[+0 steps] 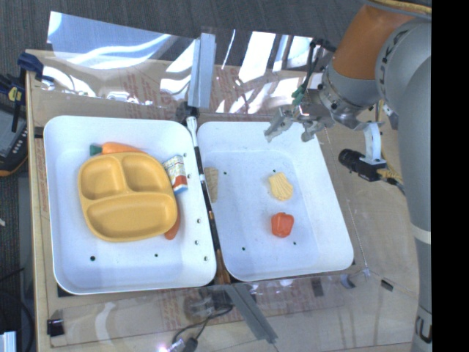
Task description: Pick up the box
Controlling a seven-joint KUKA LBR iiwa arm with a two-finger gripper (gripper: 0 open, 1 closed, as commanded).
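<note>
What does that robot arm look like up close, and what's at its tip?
The arm is smooth grey with a broad orange band above the wrist. Dark cables run by the wrist. At its tip sits a small metal gripper with two thin fingers.

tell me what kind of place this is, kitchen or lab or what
Most likely a robotics lab bench, not a kitchen: a grey arm with its gripper reaches over two white bins, which hold toy-like food and a yellow divided tray, with loose cables around the bench.
</note>
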